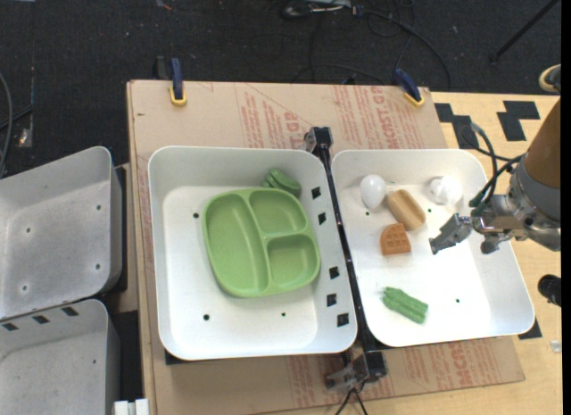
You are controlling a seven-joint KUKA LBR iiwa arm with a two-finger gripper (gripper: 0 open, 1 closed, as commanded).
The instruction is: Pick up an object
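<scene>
The right bin (500, 306) holds a white egg-shaped piece (372, 191), a tan cylinder (405, 208), an orange-brown chunk (395, 240), a small white lump (441, 189) and a green pod-like piece (405, 304). My gripper (467, 239) hovers over the right half of this bin, to the right of the orange chunk and below the white lump. Its two dark fingers (446, 236) stand apart, open, with nothing between them.
The left bin (178, 315) carries a green divided plate (261, 242) and a small green item (284, 180) behind it. A black divider (337, 244) separates the bins. White lids (53, 226) lie off the bench at left.
</scene>
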